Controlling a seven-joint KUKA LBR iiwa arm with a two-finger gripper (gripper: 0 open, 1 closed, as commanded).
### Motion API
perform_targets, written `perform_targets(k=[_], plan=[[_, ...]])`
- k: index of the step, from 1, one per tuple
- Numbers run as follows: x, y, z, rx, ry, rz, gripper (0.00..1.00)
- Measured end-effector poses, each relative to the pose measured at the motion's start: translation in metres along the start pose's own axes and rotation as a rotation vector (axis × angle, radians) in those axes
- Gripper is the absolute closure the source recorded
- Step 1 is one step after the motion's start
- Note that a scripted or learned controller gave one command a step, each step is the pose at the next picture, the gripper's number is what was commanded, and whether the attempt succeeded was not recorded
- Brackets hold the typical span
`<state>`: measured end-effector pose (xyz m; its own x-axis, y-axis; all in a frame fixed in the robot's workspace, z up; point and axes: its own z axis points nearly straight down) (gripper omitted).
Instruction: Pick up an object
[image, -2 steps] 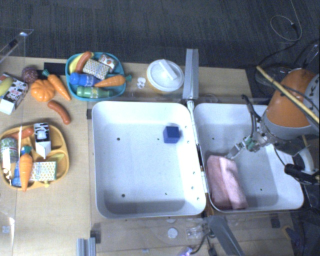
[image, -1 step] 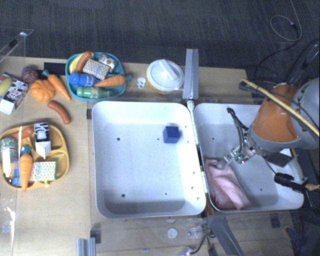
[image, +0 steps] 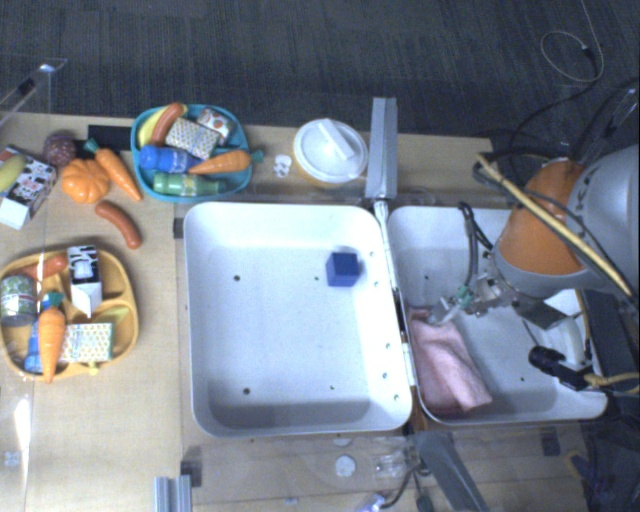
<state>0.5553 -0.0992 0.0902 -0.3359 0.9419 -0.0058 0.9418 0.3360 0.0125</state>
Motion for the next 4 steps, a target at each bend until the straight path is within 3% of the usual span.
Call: perform_targets(k=[1,2,3,4], plan=[[0.027,-0.056,-0.002,-0.005,-0.002,-0.129,0.0],[0.027,-0.054,-0.011,-0.008,-0.002,-0.128,1.0],[0.04,0.001,-0.091,0.016,0.007,0.063,1.0],[0.015,0.076,-0.089,0.015,0.007,-0.146,1.0]])
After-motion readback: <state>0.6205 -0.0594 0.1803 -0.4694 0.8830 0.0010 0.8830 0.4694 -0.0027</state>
